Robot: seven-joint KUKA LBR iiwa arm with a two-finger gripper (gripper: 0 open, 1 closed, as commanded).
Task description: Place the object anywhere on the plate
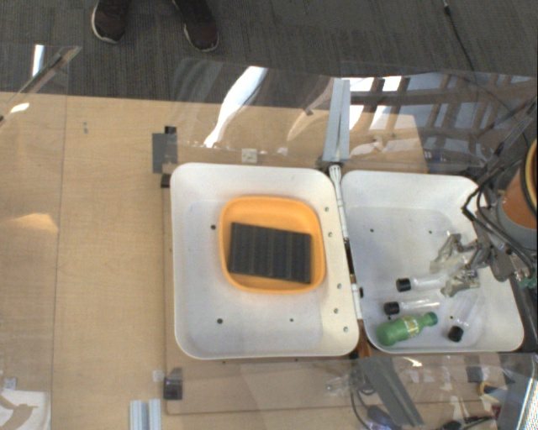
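An orange plate (272, 220) lies in the left bin (197, 277), and a dark ridged rectangular pad (271, 253) covers its middle. My gripper (451, 268) hangs low over the right bin (395, 218), near its right side. Its two pale fingers (446, 250) point left and stand apart, with nothing between them. A green bottle (404, 328) lies on its side at the bin's front, below and left of the gripper. Small clear vials with black caps lie close by: one (414, 285) just left of the fingertips, one (410, 307) above the bottle, one (460, 326) at the front right.
A raised divider (345, 252) separates the two bins. Cables and the arm's grey wrist (504, 252) crowd the right edge. Wooden bench top (84, 252) stretches to the left of the bins. A person's shoes (155, 21) stand on the floor beyond the bench.
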